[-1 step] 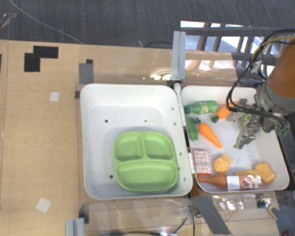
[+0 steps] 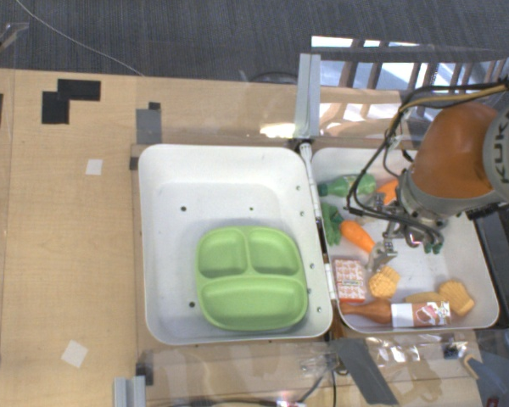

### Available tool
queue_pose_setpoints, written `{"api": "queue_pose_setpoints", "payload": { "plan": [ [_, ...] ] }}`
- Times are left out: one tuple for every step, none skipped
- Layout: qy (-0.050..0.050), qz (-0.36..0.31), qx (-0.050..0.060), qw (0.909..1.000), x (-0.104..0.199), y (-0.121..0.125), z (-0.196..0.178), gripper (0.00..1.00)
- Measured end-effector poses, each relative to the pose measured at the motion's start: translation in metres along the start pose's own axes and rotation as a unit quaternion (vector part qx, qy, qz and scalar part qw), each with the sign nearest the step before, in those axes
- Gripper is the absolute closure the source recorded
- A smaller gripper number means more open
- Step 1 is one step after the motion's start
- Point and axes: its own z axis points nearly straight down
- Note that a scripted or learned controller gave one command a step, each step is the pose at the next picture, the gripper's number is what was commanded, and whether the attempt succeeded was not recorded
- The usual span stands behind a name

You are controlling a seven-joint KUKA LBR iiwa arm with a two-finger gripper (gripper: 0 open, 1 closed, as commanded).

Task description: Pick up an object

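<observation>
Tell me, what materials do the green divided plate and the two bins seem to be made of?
The green divided plate looks like moulded plastic: uniform colour, soft sheen, rounded compartments. The left bin and the right bin look like smooth white plastic with rounded corners, though coated metal cannot be excluded.

From my remote station: left bin [image 2: 161, 193] holds a green divided plate [image 2: 251, 278]; right bin [image 2: 483, 299] holds a carrot [image 2: 357, 235], a round waffle [image 2: 383, 282], a small red-and-white carton [image 2: 349, 280] and green items; the gripper [image 2: 385, 250] hangs just above the waffle, beside the carrot.
</observation>
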Motion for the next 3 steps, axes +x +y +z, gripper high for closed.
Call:
{"api": "queue_pose_setpoints", "payload": {
  "plan": [
    [-0.005, -0.004, 0.000, 1.0000, -0.003, 0.002, -0.012, 1.00],
    [-0.007, 0.053, 0.001, 0.9986, -0.077, -0.016, -0.146, 1.00],
    [0.000, 0.135, -0.001, 0.9908, -0.086, 0.022, -0.175, 1.00]
  ]
}}
